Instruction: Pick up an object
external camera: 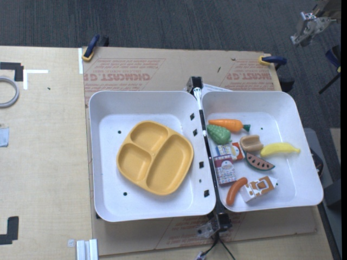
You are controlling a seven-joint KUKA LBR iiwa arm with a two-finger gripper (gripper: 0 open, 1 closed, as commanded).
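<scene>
Nearest in the right white plastic bin [303, 188] lie one orange-and-white toy carton [260, 187] and one red toy sausage [236, 191]. They touch, so a grab could catch both or slip off. Behind them are one red printed packet [225, 169], one watermelon slice [259, 161], one yellow banana [279, 149], one brown bun [251, 142], one green leafy toy [218, 134] and one orange carrot [226, 124]. They crowd together, and neighbours could get nudged. One yellow divided plastic plate [155, 157] sits in the left white bin [100, 145]. Farthest, the metal gripper [308, 30] hangs beyond the bins; whether it is open or closed, I cannot tell.
</scene>
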